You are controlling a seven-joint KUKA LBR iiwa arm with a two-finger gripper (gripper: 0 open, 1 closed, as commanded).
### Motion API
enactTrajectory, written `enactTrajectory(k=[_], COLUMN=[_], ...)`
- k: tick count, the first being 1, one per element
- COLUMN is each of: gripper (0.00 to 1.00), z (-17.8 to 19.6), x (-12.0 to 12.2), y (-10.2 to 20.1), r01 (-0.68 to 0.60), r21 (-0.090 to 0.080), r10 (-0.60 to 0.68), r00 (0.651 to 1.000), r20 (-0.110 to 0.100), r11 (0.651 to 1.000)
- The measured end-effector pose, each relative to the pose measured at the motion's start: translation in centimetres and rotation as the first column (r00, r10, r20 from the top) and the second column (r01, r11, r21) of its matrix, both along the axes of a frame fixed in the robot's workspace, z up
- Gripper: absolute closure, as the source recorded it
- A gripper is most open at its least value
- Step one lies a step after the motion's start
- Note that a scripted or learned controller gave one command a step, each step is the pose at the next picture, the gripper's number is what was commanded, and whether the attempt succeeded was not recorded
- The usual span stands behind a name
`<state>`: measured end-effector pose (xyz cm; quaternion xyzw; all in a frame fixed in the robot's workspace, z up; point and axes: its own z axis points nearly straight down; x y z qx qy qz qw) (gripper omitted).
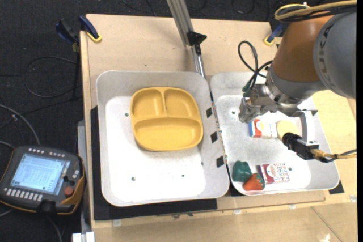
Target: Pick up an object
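One yellow three-compartment plastic plate (167,119) lies in the left white bin (113,178). In the right white bin (323,178): one green lump (242,169), one red-orange piece (254,182), two small cartons (264,128). The gripper (249,113) hovers beside the upper carton; jaws' state unclear.

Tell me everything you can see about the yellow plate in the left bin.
The plate is a mustard-yellow, rounded-square tray, plastic by its look, split by raised ridges into three compartments: two smaller ones at the far side, one wide one nearer the camera. It lies flat and upright on the floor of the left bin, toward its far right part. All three compartments hold nothing, and nothing else touches it.
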<state>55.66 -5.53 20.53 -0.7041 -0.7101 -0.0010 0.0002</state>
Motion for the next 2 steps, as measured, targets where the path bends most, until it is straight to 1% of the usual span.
enactTrajectory(k=[1, 2], gripper=[1.0, 1.0], z=[1.0, 1.7], x=[2.2, 3.1], y=[6.0, 12.1], r01=[-0.001, 0.0], r21=[0.0, 0.001], r10=[0.001, 0.0], r00=[1.0, 1.0], r20=[0.002, 0.001], r11=[1.0, 1.0])
